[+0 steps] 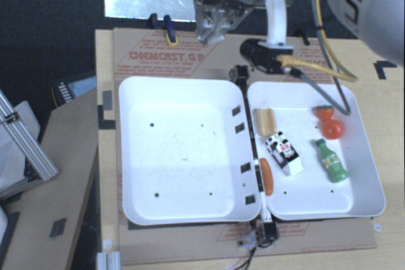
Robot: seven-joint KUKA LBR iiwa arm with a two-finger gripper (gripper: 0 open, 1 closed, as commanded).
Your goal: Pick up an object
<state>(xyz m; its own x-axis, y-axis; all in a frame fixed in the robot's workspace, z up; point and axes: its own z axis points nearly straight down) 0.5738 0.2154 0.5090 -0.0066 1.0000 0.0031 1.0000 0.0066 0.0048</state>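
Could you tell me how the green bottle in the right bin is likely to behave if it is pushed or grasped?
The green bottle lies on its side, so a push may well roll it. It looks like a small toy, probably light and rigid. Its rounded, smooth-looking body might slip between the fingers.

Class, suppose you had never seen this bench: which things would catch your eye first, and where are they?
The bright toys clustered in the right bin: a green bottle, a red tomato, a cow-patterned carton. Next, the big grey arm, its gripper high above the bins' far edge.
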